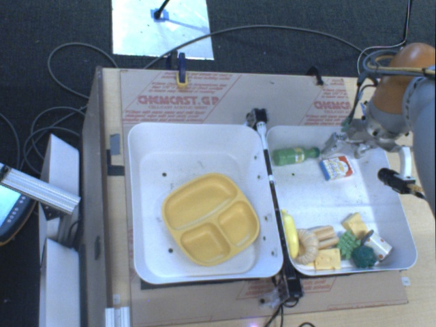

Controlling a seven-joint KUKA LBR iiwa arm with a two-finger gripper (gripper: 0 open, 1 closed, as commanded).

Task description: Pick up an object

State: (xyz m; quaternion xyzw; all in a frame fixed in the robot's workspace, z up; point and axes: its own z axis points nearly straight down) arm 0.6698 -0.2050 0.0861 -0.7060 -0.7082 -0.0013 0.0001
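The tool (347, 140), finger state indeterminate, is positioned just above the white-and-blue carton (336, 167) in the right bin (402, 231); a yellow tray (210, 218) is contained in the left bin (146, 182).

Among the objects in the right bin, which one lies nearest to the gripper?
The small white, red and blue carton, just below the gripper. The green bottle lies further left; the other items sit along the bin's front edge.

Two bins sit side by side on the tabletop (204, 94), the left bin (146, 155) holding a divided tray (210, 218) near its centre. In the right bin (392, 210), a bottle (294, 156) lies at eleven o'clock, a small carton (336, 167) just beside it at one o'clock, and a cluster of toy food (334, 242) crowds the six o'clock wall.
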